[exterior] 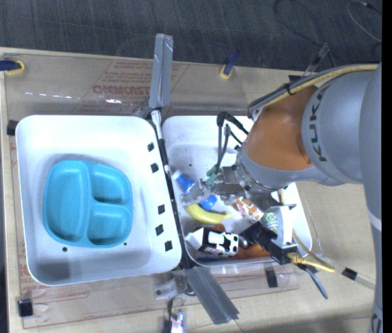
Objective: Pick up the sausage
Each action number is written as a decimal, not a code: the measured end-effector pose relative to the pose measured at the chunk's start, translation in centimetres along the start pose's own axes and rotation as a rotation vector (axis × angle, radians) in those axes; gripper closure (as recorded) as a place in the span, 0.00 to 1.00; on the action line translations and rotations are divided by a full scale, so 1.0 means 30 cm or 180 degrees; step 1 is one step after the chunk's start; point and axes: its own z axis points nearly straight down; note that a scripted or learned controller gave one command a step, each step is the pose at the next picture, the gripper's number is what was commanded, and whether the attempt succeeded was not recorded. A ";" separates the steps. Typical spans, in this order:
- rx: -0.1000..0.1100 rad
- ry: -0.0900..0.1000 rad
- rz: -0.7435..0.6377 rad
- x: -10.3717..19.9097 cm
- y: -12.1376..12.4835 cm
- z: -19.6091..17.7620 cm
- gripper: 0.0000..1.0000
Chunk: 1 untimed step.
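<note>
Dark grey carpet surrounds a pale wooden bench (78, 82) that spans most of the frame. Reaching in from the right edge, the grey arm (341, 130) with its orange band covers much of the right bin (189, 134), right of centre. Filling the left half is the left bin (78, 134), which holds a turquoise compartment tray (88, 203). The gripper (234, 186) hangs low over the clutter in the right bin; whether it is grasping anything cannot be told, since the wrist hides it. Beneath it lie a yellow banana (206, 215), a black-and-white cow toy (221, 241), and a blue object (184, 184) near the divider. The sausage (244, 252), a reddish-brown shape, lies along the lower edge of the right bin, just beside the cow toy, partly under black parts of the arm.
</note>
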 end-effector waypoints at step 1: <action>-0.0012 -0.0003 0.0043 -0.252 0.113 -0.023 0.00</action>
